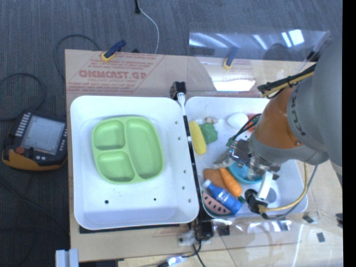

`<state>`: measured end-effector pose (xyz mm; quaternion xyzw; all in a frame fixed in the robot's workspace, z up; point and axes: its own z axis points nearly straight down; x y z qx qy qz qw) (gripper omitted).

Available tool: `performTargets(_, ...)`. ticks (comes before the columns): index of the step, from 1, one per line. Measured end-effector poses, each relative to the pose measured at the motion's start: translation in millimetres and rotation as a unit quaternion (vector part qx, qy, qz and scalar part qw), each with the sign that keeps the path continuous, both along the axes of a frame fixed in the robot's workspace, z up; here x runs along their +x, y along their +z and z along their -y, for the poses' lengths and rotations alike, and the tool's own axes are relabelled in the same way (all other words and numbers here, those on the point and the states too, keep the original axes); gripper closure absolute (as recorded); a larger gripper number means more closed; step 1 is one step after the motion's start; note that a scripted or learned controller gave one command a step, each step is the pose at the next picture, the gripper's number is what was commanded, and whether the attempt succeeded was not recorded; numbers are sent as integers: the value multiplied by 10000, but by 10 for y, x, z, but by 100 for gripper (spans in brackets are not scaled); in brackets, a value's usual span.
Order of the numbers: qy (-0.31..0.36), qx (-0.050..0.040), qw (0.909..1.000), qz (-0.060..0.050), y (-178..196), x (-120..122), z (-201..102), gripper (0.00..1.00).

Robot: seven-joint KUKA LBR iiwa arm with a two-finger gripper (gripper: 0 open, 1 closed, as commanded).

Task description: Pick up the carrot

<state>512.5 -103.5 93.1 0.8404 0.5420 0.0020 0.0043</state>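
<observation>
A pendant controller (34,141) is being seen on the floor to the left of the bench. The left bin (83,204) is being occupied by a green divided plate (127,148), lying flat near its middle. The right bin (289,196) is being crowded with toy food: a corn cob (197,137) is lying against the left wall, with a green leafy piece (209,131) just beside it and a white egg (237,119) further back. The carrot (229,181) is lying tilted in the lower left part of this bin, beside a brown piece (212,176) and above a blue bottle (223,196) and a watermelon slice (216,206). A blue round item (242,174) is being partly covered by the gripper (257,178), which is hanging just right of the carrot. Whether its fingers are parted or closed cannot be told. The carrot is not being seen between them.
</observation>
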Motion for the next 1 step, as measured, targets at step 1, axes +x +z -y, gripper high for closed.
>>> performTargets(1,14,-47,10000,77,124,49,32,100)
